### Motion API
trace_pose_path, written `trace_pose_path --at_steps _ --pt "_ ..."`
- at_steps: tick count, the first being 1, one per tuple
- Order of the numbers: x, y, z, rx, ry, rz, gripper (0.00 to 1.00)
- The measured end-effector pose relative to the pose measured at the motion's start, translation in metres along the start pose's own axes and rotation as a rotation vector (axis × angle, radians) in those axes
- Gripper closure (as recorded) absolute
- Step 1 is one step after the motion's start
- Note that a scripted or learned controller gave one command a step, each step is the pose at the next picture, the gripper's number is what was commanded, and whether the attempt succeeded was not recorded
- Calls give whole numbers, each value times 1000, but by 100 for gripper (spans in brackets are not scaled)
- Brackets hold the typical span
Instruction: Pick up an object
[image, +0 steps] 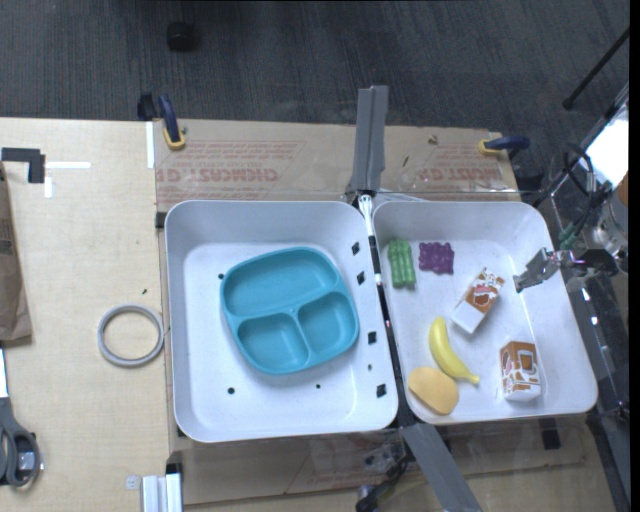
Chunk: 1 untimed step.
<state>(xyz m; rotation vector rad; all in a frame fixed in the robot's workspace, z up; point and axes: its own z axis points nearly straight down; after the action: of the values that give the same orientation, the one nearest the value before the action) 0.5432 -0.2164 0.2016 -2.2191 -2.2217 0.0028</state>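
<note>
Camera view: claw (537, 268) sits at the right rim of the right bin (500, 222), whether its fingers are apart or together cannot tell, nothing seen between them. Nearest to it, just left, a small white-orange carton (478, 300) lies tilted; a second carton (520, 370) is below the claw, with a banana (448, 350), yellow-orange round piece (434, 390), green item (401, 263) and purple grapes (435, 257) further left. Left bin (190, 300) holds a blue divided plate (288, 310); a grey ring (131, 334) lies on the counter (80, 260).
</note>
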Motion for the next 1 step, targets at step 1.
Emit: trace_pose_path --at_steps 1 --pt "87 -4 84 2 1 58 0"
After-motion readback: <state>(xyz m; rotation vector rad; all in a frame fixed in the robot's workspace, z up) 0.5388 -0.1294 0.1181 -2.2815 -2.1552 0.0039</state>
